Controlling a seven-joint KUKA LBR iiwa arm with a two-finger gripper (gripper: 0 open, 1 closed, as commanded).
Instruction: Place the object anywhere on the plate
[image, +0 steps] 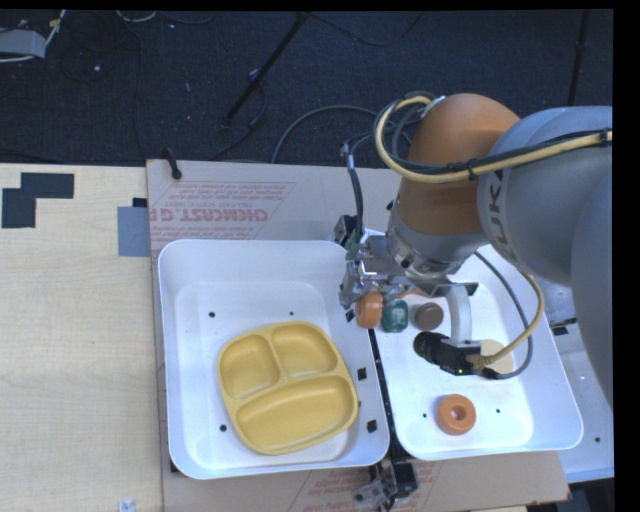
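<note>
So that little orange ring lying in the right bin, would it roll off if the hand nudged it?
Probably not far: the orange ring lies flat on the right bin, so a nudge would likely slide it. Stood on edge, its round shape could roll. It looks small, likely light, and its smooth rounded rim might slip from a pinch.

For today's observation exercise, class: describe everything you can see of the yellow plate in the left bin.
The yellow plate is a rounded-square tray of matte, plastic-looking material, split by raised ridges into three compartments: two smaller ones at the far side, one long one nearer the camera. It lies flat, right way up, turned slightly askew, on the floor of the left bin, toward that bin's near right corner. Nothing lies on it, and the arm is not touching it.
</note>
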